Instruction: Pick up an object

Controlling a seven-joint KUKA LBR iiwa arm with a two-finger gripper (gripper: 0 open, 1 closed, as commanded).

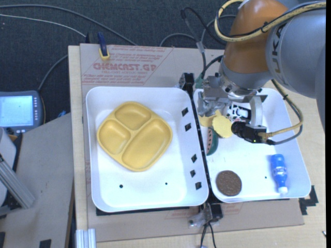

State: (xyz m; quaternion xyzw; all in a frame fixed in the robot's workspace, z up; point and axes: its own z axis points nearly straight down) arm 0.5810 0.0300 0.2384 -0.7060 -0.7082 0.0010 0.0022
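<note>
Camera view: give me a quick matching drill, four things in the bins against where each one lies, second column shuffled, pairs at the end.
Things:
1. yellow tray
2. blue bottle
3. brown disc
4. gripper

Places:
A. front edge of the right bin, near the divider
B. back of the right bin, over a small yellow piece
C. middle of the left bin
D. right side of the right bin, cap towards the front

Pairs: 1-C, 2-D, 3-A, 4-B

Blue bottle (278,172) in right bin (297,154)
</note>
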